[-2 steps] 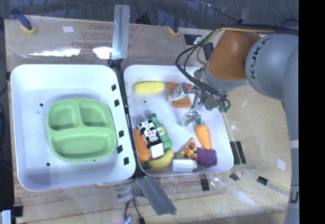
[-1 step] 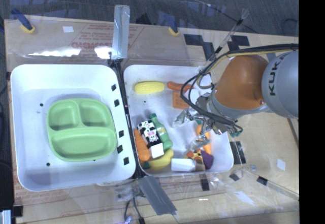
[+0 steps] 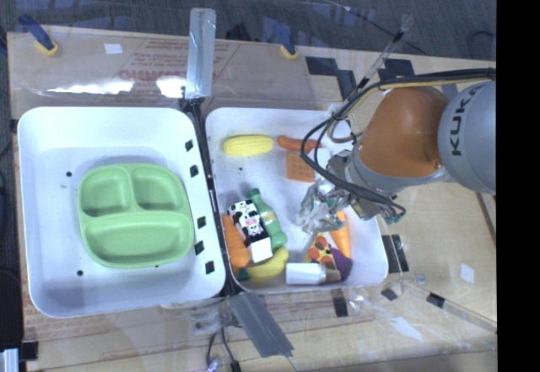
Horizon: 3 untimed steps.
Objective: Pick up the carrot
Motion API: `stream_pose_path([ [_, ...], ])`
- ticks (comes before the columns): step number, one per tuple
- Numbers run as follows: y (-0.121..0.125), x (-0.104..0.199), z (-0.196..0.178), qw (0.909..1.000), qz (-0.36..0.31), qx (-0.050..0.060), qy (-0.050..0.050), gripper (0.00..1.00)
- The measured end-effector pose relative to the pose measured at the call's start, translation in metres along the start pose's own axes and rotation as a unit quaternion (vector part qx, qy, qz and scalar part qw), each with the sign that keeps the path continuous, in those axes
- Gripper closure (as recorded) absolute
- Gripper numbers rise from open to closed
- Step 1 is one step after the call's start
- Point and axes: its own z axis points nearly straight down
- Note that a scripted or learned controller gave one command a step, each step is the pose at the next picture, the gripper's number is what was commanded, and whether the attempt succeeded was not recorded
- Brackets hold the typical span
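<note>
The carrot (image 3: 235, 244) lies in the right bin (image 3: 253, 119), along its left wall near the front corner, beside a milk carton (image 3: 250, 221). The gripper (image 3: 319, 208) hovers low near the right wall, well apart from it; whether it is open or closed, I cannot tell. The approach step seems unfinished: the next move needs travel toward the left wall.

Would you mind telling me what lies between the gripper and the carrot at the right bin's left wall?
In the camera view, the green bottle and the black-and-white cow toy lie between the gripper and the carrot.
</note>
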Motion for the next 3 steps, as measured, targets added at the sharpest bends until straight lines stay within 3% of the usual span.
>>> stream_pose_path([
  [1,0.000,0.000,0.000,1.0000,0.000,0.000,0.000,0.00],
  [2,0.001,-0.003,-0.010,1.0000,-0.004,0.001,-0.002,1.00],
  [3,0.001,-0.003,-0.010,1.0000,-0.004,0.001,-0.002,0.00],
])
